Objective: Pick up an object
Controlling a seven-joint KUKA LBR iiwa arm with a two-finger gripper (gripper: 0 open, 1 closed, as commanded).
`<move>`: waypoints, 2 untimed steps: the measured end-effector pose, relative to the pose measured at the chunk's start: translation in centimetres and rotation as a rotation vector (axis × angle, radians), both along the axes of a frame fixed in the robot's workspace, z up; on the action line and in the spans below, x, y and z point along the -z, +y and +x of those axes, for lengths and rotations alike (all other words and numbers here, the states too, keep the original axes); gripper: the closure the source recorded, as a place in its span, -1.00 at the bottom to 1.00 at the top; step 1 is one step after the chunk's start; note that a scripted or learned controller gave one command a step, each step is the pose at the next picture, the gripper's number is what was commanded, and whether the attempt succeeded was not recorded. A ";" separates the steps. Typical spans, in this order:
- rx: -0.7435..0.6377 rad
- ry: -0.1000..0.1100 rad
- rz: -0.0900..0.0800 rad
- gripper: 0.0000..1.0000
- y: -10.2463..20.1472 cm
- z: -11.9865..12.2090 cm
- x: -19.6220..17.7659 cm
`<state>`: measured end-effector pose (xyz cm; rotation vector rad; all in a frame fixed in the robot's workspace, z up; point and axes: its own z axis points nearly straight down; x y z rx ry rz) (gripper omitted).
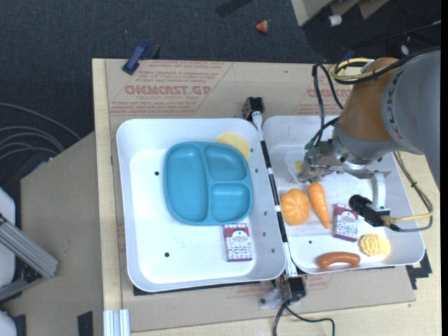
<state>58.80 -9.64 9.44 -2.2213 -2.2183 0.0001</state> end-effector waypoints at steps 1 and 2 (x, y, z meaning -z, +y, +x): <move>0.000 0.000 0.000 -1.00 0.0 0.0 0.0; 0.000 -0.001 0.000 1.00 0.0 0.0 -1.0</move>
